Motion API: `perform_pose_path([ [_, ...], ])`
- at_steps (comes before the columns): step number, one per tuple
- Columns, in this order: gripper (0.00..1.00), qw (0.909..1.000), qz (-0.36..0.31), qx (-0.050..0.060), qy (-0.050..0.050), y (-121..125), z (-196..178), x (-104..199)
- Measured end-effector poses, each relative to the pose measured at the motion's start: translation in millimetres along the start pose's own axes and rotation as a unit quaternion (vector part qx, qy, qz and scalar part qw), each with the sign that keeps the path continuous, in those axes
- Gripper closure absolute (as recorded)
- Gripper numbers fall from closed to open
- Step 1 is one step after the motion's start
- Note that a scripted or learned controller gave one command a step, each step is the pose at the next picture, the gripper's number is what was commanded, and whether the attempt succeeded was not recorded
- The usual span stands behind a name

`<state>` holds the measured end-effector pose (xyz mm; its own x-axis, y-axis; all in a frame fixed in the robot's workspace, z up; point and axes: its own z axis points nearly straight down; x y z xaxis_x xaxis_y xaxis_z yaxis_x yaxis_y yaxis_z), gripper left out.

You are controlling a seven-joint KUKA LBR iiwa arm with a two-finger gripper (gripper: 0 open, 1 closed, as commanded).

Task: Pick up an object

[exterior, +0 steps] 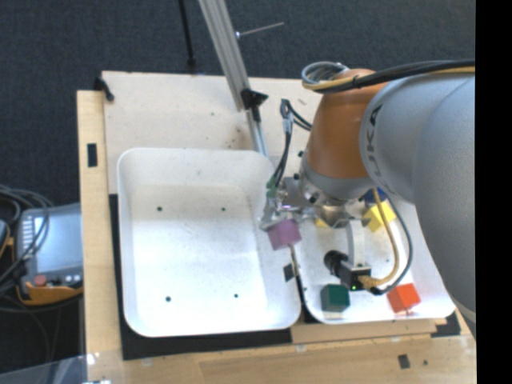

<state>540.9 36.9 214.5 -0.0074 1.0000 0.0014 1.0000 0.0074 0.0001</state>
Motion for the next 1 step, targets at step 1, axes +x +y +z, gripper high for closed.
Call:
perform_pose_path([
  [1, 1.00, 1.0000, 0.000, 0.000, 0.000, 8.5, 2.3, 49.3],
])
